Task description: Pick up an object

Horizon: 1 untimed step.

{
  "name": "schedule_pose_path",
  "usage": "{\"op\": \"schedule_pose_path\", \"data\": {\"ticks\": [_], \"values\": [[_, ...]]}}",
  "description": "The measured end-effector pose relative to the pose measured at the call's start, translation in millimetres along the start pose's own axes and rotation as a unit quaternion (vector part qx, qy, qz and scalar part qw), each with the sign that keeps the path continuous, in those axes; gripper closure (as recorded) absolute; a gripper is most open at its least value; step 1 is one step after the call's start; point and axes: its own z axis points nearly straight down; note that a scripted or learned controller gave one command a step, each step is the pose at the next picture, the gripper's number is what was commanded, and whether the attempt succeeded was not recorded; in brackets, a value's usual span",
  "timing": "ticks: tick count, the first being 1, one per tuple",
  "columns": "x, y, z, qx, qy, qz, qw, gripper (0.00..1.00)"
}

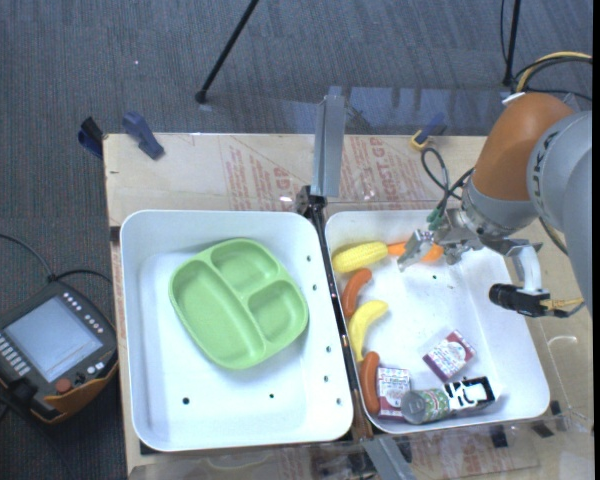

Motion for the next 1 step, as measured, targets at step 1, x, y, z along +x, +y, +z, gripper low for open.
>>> {"op": "schedule_pose_path", "data": {"ticks": [1], "values": [[-0.8,0.3,-9.7,-0.001,0.000,0.000,1.0000,1.00]]}}
